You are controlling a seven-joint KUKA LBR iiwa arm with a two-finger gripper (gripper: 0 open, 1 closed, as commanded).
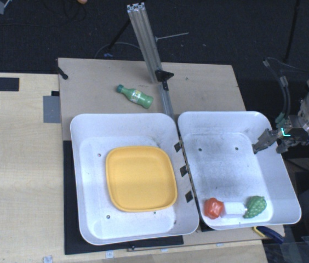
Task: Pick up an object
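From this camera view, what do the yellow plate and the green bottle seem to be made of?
The yellow plate looks like matte plastic: one even colour, soft rounded corners, no bright glare. The green bottle also seems plastic, perhaps a toy: slightly glossy, with a pale label band. It is small in the view, so this is uncertain.

Bench: we see a tan board (209, 86) under everything.
Left bin: a shallow white bin (86, 147) rests on it.
Right bin: a second white bin (278, 179) sits touching alongside.
Bottle: a green bottle (135, 96) lies on its side behind the left bin.
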